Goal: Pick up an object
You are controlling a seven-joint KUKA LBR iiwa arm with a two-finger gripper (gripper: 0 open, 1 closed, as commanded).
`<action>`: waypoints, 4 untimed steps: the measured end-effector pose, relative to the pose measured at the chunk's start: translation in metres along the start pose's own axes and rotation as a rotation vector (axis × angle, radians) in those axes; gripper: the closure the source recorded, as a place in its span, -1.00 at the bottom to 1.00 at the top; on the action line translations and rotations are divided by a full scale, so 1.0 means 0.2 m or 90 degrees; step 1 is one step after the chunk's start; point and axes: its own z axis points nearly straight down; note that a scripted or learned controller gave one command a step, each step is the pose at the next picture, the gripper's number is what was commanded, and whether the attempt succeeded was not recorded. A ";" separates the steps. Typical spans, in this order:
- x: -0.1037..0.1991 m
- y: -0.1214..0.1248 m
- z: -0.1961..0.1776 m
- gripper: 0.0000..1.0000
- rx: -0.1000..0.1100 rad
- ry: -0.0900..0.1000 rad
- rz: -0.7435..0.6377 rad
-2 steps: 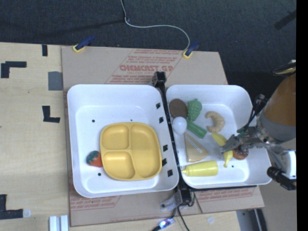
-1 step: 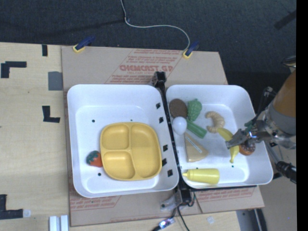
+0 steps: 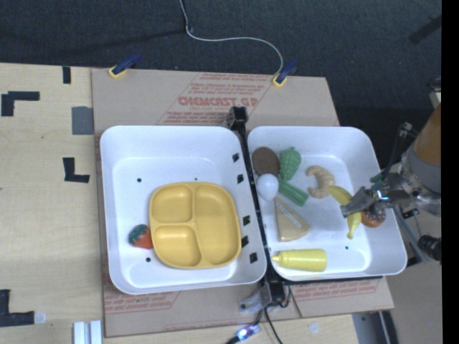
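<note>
Your gripper (image 3: 364, 205) is down over the right edge of the right-hand white plastic bin (image 3: 326, 136), sitting right on top of the curved yellow toy banana (image 3: 346, 203) — and beside it a small round orange-red piece (image 3: 373, 218). I cannot tell how the jaws stand; the dark fingertips blur into the banana, so don't count it as held.

To do this well, centre across the banana's narrow middle, not its tip, and keep clear of the bin wall just to the right. Close squarely, then lift straight up — a slanted pull would likely roll it out.

Further left, the tan toy croissant (image 3: 320, 179), the green toy vegetable (image 3: 290, 172) and the yellow squeeze bottle (image 3: 301, 260) lie well apart from your target.
</note>
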 end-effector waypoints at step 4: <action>0.97 0.62 0.03 1.00 0.000 0.001 -0.004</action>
